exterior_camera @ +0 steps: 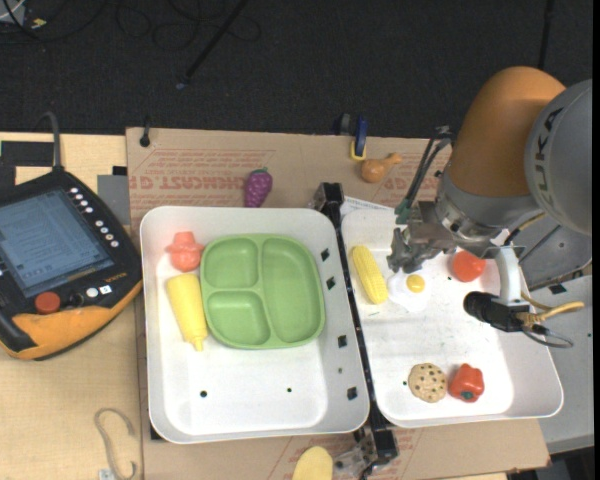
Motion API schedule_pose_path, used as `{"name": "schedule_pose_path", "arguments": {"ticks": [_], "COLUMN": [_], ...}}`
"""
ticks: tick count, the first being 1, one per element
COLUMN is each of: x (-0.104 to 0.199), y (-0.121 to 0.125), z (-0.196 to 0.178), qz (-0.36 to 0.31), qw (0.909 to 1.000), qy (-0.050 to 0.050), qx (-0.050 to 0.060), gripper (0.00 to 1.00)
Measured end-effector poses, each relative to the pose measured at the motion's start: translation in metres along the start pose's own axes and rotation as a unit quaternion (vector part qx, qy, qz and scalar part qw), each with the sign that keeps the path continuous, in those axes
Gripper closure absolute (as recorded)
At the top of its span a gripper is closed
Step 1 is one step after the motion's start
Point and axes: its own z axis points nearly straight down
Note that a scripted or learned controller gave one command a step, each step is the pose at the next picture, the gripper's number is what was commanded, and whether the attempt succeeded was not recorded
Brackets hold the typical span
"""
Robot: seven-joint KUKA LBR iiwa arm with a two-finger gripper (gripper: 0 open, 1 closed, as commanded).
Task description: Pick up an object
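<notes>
Cookie [427, 381] sat nearest, at 6 o'clock; jaws [404, 255] hovered by the corn [369, 273], couldn't tell their opening. Could easily slip off it.

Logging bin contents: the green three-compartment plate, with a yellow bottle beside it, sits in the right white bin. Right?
Not quite. The camera view shows the green three-compartment plate in the left white bin, not the right one. The yellow bottle does lie beside it, on its left.
</notes>
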Motion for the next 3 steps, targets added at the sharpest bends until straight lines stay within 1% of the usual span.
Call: {"name": "schedule_pose_path", "arguments": {"ticks": [1, 2, 3], "x": [0.004, -0.011, -0.011], "y": [0.019, 0.008, 0.011], "z": [-0.003, -0.009, -0.009], "qz": [0.001, 0.001, 0.001], "qw": [1.0, 1.0, 1.0], "qy": [-0.001, -0.001, -0.001], "qx": [-0.003, -0.001, -0.002], "gripper": [1.0, 1.0, 1.0]}}
